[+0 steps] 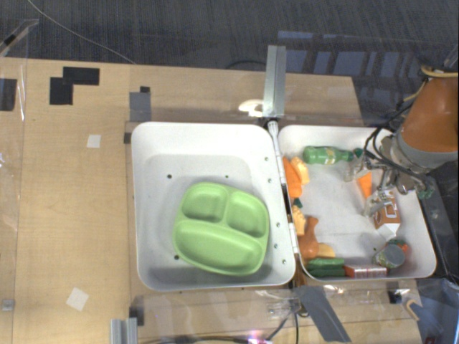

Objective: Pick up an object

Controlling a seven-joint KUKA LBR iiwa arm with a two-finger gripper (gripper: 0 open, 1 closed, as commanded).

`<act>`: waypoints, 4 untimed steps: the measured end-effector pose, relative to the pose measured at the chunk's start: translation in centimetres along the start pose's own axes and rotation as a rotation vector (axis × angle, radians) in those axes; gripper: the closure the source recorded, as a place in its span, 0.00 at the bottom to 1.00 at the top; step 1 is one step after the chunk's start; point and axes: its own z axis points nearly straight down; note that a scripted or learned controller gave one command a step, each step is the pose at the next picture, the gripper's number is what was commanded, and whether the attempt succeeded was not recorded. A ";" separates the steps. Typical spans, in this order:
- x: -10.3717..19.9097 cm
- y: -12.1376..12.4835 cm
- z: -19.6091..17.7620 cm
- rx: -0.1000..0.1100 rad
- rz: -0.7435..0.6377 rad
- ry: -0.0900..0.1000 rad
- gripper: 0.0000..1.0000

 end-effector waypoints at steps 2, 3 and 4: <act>7.7 1.5 -8.3 -0.001 -0.489 0.002 1.00; 9.3 2.0 -5.6 -0.006 -0.814 0.003 1.00; 9.1 8.9 -15.9 0.000 -0.511 -0.002 1.00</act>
